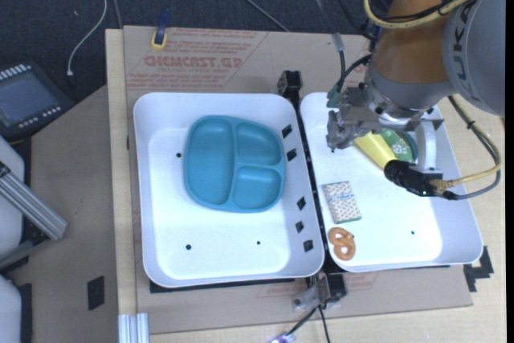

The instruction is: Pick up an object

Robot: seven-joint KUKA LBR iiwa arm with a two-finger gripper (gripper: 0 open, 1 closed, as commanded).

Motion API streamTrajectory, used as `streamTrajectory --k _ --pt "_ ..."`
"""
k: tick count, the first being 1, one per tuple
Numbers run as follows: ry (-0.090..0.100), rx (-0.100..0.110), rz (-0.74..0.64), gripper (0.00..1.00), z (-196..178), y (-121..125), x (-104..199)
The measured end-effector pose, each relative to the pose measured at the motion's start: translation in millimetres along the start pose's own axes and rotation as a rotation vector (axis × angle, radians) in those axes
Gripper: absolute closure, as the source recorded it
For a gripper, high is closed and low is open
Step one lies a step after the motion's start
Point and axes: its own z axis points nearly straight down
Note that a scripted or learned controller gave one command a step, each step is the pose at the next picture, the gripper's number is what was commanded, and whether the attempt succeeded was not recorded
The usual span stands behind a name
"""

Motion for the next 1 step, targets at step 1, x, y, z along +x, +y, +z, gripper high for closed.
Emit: streamTrajectory --k 1 --pt "0.000 0.005 0.001 1.00 18.3 7.2 51.9"
